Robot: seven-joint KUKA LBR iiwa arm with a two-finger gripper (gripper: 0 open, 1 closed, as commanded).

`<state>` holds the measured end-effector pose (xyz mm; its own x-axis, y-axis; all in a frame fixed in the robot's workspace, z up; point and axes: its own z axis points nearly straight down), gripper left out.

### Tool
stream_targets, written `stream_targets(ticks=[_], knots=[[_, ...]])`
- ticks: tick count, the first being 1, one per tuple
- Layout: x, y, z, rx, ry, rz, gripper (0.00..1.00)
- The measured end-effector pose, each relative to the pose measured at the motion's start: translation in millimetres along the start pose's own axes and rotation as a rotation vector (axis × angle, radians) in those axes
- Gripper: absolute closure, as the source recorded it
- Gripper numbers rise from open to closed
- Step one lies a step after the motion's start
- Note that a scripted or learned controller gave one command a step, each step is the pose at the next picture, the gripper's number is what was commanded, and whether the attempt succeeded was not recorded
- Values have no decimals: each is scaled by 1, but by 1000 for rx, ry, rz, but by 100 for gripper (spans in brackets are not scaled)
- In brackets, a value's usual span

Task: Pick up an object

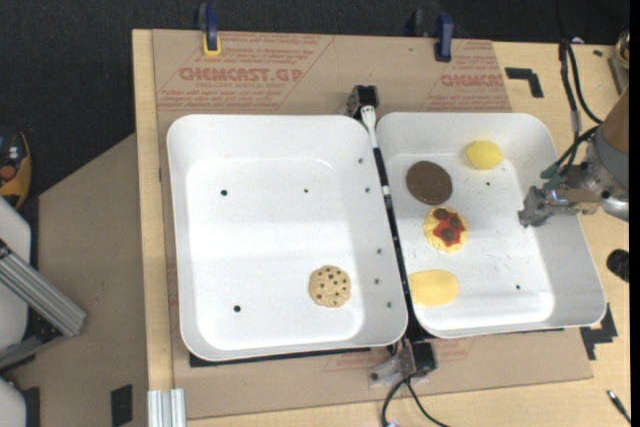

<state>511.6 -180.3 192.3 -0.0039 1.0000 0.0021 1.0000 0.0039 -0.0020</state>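
**Four food bits in the right bin, one cookie in the left**

Right bin (540, 315) has a brown disc (429, 182), a yellow lump (484, 155), a yellow piece with red topping (446, 229) and a pale yellow piece (434, 288). The gripper (535, 207) sits over that bin's right side, apart from all of them; honestly can't tell how it's set. A chocolate-chip cookie (329, 286) lies in the left bin (200, 215). The board (300, 65) reads "CHEMCAST GP", with a second print partly covered.

Two shallow glossy white plastic bins (200, 245) sit on a matt tan cardboard-like sheet (150, 115) with red printing.
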Motion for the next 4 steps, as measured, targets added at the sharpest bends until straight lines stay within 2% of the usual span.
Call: stream_targets(ticks=[1,2,4], knots=[[33,-34,57,5,2,4,100],[4,-33,110,1,-1,7,100],[5,-32,88,-4,-4,5,100]])
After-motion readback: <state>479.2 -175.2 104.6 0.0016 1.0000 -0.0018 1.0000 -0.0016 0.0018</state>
